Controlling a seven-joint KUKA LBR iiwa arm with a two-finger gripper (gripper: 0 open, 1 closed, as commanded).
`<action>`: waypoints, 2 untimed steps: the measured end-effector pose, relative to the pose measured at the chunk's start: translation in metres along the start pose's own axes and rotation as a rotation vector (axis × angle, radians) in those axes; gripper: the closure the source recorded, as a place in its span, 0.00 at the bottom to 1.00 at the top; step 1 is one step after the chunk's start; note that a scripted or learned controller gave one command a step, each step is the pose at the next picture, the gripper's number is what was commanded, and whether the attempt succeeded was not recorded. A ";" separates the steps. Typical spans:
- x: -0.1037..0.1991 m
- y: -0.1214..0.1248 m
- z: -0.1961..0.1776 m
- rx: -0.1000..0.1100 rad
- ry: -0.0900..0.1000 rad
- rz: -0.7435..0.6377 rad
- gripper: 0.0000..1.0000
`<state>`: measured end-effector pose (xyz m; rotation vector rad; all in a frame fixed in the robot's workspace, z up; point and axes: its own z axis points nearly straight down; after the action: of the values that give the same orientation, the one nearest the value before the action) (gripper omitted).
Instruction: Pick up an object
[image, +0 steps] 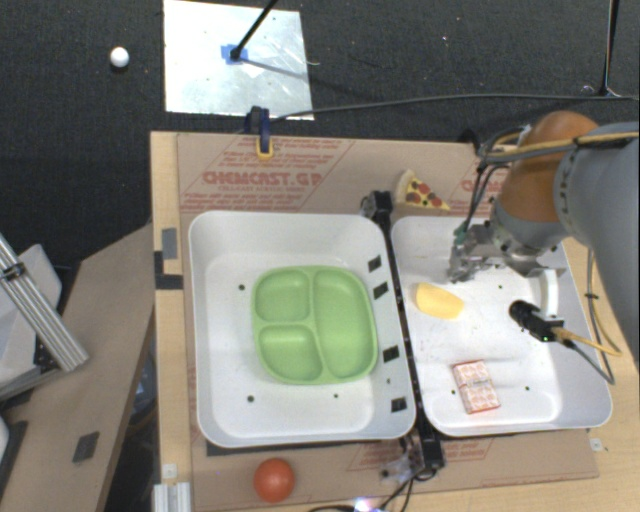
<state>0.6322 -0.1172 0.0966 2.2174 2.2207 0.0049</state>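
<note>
In the right bin a yellow, rounded piece lies near the left wall. A small pink and white box rests closer to the front edge of the same bin. My gripper hangs over the back left of this bin, just behind and slightly right of the yellow piece. Nothing shows as held in it. The grey arm with its orange band comes in from the right.
The left bin holds a green divided tray. A toy pizza slice lies on the cardboard behind the right bin. A red ball sits in front of the left bin. A black divider runs between the bins.
</note>
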 end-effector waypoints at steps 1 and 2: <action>0.000 0.003 -0.044 -0.001 0.000 -0.002 1.00; 0.000 0.011 -0.089 -0.001 -0.001 -0.003 1.00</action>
<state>0.6428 -0.1171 0.1856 2.2134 2.2229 0.0054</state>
